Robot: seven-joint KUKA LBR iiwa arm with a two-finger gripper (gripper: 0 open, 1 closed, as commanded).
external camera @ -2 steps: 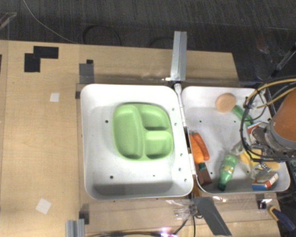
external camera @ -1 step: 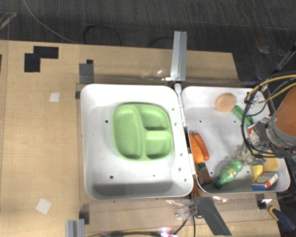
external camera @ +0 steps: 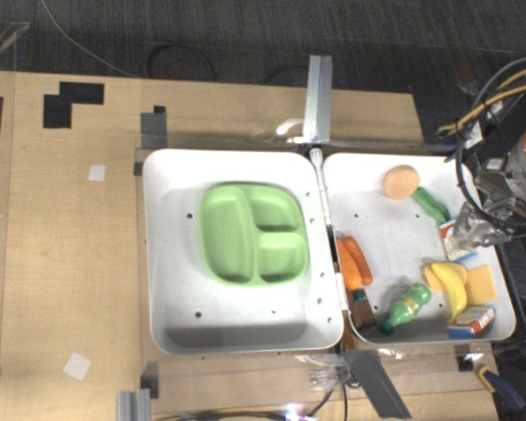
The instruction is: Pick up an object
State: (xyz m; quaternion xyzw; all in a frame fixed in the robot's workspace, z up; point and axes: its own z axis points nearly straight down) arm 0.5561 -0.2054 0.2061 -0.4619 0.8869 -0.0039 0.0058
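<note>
**Ana:** Gripper [external camera: 467,233] sits low over the right edge of the right bin [external camera: 381,213], just above the banana [external camera: 450,283]. Whether its fingers are apart or together I can't tell; the metal blurs into the cables there. Nothing shows between them.

**Ben:** So what is worth going for?

**Ana:** The banana is nearest, lying against the orange block [external camera: 481,282] near the bin's right wall. It looks like a light plastic toy, stiff and smooth, so I'd expect it to slip if taken at the curved tip. Across the thick middle seems safer.

**Ben:** Other choices?

**Ana:** The green bottle [external camera: 407,306] lies tilted toward the front, well clear of its neighbours on most sides; round and probably hard, likely to roll unless pinched across the body. The carrot [external camera: 354,261] rests right beside the wall between the bins, which leaves little room for a finger. The round peach-coloured ball [external camera: 401,181] at the back stands apart but could squirt out.

**Ben:** And the left bin [external camera: 171,305]?

**Ana:** It holds a green divided tray [external camera: 251,232], too wide and flat to pinch easily.
</note>
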